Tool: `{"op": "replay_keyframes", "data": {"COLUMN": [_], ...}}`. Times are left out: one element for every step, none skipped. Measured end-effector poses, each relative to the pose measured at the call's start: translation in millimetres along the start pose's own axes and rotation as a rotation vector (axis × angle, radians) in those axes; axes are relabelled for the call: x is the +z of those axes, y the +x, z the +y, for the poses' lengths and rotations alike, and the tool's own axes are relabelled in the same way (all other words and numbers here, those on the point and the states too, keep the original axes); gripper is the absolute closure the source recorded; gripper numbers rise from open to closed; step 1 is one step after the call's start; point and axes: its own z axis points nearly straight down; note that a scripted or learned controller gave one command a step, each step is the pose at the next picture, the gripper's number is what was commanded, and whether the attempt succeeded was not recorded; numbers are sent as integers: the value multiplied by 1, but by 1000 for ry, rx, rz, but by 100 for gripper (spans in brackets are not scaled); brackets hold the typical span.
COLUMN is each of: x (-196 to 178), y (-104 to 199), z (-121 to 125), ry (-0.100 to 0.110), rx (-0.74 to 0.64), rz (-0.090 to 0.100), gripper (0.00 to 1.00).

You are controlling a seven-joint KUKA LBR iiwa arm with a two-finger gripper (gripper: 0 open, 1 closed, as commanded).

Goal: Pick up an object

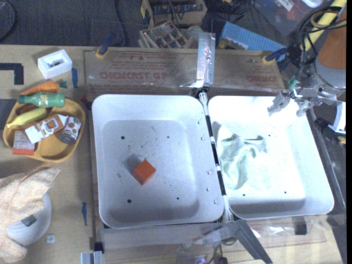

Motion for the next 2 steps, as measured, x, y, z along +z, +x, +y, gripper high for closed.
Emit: {"op": "replay_keyframes", "data": {"x": [29, 100], "y": [-4, 37], "z": [-54, -51], "ry": [4, -6], "rx": [53, 139], "rz": [2, 0], "gripper": [0, 0]}}
